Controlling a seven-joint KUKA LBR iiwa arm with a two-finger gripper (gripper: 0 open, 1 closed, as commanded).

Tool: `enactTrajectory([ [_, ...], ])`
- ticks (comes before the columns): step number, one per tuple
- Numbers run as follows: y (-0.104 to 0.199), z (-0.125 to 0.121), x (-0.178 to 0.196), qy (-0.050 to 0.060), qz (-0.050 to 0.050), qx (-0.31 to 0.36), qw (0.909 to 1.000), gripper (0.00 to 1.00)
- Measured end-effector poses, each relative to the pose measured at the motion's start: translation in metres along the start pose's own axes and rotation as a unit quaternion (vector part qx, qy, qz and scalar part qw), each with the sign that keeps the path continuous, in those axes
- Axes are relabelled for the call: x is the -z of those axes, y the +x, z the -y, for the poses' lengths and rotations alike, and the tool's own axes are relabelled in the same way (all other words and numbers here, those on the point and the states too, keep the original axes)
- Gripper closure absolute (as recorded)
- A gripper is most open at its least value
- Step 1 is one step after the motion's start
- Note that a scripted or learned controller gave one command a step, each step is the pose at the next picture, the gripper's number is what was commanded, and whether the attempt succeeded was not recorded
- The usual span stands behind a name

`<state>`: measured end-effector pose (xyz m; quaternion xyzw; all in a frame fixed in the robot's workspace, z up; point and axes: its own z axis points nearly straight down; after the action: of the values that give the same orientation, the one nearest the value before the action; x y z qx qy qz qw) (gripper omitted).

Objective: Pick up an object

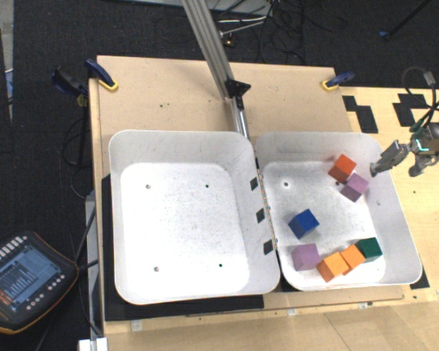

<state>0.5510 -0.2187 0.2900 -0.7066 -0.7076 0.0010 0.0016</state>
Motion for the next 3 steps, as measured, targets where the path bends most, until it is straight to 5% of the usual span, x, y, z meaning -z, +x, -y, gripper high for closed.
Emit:
enactTrajectory([
  [1, 0.000, -0.001, 0.002, -0.002, 0.001, 0.001, 1.0000, 0.00],
  [3, 0.001, -0.005, -0.115, 0.001, -0.001, -0.001, 1.0000, 0.00],
])
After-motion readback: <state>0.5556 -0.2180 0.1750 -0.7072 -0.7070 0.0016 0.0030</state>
